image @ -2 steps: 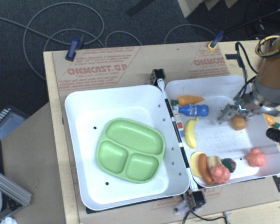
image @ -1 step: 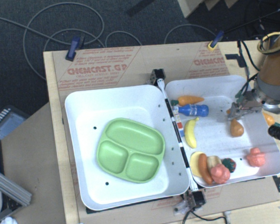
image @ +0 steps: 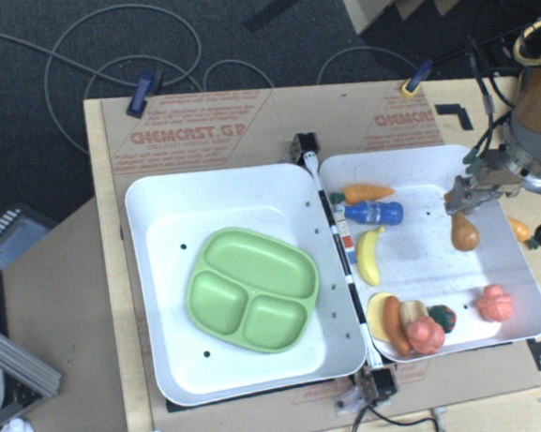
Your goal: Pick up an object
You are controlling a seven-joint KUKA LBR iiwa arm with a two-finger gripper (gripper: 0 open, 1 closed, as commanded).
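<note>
Brown and pear-shaped, a small toy pear (image: 464, 232) lies in the right bin (image: 416, 162), near that bin's right wall and about halfway along it, directly below the gripper (image: 465, 196). The gripper hangs just above the pear's narrow top; whether it is open or closed cannot be told from the camera view, and nothing can be seen held in it.

The pear is judged to be a light, hollow plastic play food: stiff, smooth and rather slippery, not fragile. Its rounded belly would tend to squirt out of a pinch, so a hold across the widest part, with the contact set slightly below the middle, is judged safest; the tapering neck gives little to bear on.

Elsewhere in the right bin are seen an orange carrot (image: 368, 192) and a blue bottle (image: 375, 214) near the left wall, a yellow banana (image: 369, 256) below them, a cluster of toy foods (image: 411, 324) at the near left corner, and a pink piece (image: 494, 304) near the near right corner. All stand well apart from the pear. The left bin (image: 157, 206) carries a green divided plate (image: 250, 289).
</note>
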